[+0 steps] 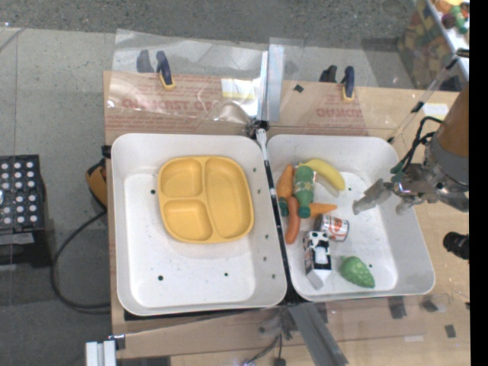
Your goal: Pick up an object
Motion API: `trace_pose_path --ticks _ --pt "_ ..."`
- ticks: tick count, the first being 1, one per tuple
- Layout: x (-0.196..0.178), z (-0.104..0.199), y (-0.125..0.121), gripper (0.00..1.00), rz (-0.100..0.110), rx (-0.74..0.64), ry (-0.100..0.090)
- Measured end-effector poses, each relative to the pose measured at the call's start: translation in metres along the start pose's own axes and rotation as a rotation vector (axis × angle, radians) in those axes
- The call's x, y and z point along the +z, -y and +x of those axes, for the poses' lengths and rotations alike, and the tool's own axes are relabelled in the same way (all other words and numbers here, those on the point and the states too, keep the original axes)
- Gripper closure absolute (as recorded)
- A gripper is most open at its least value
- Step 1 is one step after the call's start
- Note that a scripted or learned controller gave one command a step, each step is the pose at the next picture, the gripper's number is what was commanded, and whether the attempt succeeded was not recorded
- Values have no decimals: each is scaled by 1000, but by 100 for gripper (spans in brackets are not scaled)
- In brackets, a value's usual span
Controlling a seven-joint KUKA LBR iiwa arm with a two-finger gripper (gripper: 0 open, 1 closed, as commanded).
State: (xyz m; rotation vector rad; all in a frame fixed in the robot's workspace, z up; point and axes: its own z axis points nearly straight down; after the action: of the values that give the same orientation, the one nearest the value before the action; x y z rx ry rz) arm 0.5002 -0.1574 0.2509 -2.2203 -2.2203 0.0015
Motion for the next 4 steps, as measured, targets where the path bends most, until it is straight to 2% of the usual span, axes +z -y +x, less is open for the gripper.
trace_pose_path --ticks 1,2,3,4 --pt "129 26 -12 0 -21 -66 6" --pt "119 27 -12 100 -20 -64 1" --pt "120 27 -12 0 -19 -64 0" --pt "158 61 -88 0 -1 -179 1"
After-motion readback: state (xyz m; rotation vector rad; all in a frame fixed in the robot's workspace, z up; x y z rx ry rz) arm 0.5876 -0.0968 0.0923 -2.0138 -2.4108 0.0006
